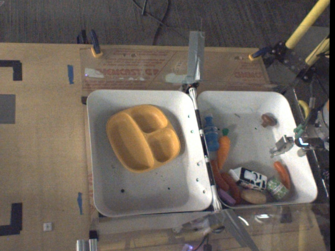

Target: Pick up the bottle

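A small blue bottle point(211, 135) lies in the right bin point(246, 101), along its left wall and just left of a toy carrot point(223, 149). My gripper point(281, 146) hangs over the right side of the same bin, well to the right of the bottle and a little lower in the view. Nothing shows between its tips. The rest of the arm comes in from the right edge.
The left bin point(99, 156) holds a yellow divided plate point(143, 137). In the right bin are a brown lump point(269, 120) at the back, an orange piece point(282, 174), a green-labelled item point(277, 188), a black-and-white box point(253, 178) and several toys in the front left corner.
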Motion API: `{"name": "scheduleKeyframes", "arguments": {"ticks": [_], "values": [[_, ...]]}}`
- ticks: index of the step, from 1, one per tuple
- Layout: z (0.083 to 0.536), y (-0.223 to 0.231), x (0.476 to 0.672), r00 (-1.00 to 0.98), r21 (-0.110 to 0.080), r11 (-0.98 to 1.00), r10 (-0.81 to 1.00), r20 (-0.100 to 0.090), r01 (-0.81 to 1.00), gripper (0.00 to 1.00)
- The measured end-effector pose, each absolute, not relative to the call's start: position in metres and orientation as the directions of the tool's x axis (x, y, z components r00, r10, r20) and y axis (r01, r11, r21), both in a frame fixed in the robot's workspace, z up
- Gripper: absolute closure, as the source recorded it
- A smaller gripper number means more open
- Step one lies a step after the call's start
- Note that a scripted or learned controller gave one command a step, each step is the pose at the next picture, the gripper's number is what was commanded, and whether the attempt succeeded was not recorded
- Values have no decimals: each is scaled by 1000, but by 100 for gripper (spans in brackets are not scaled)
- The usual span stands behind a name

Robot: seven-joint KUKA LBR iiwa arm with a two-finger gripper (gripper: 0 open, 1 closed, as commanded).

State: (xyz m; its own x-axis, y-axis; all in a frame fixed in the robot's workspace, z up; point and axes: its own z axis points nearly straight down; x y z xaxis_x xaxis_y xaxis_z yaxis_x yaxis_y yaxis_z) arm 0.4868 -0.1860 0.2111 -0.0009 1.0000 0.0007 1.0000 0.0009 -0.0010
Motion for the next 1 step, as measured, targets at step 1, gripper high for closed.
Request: {"name": "scheduleKeyframes", "arguments": {"ticks": [1], "values": [[88,-155,525,262,7,-262,965,0,965,0]]}}
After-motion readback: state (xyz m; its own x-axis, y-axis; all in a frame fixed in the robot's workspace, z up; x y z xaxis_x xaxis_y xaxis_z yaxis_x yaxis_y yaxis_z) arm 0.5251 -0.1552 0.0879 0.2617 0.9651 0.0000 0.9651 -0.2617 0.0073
